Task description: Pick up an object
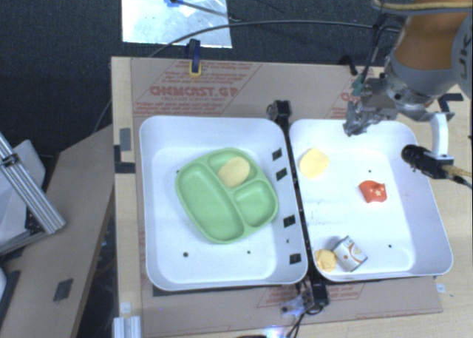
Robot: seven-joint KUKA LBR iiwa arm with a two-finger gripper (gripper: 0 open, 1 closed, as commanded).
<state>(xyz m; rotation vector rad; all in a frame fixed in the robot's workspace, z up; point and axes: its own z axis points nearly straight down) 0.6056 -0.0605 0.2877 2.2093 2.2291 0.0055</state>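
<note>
The right bin (421, 255) holds a pale yellow round piece (313, 163) near its left wall, a red piece (373, 191) toward the right, and a small tin can (348, 253) beside a small yellow piece (324, 259) at the front. My gripper (357, 123) hangs over the right bin's back edge, up and right of the pale yellow piece and apart from it. Nothing shows between its fingers. In the left bin (159, 203) a green divided tray (222, 196) carries a yellow piece (234, 171) in its top compartment.
Black clips (281, 111) sit along the wall between the two bins. A black fitting (425, 160) juts over the right bin's right rim. A blue and yellow clamp (194, 56) stands at the board's back edge, and a metal frame (26, 188) lies at far left.
</note>
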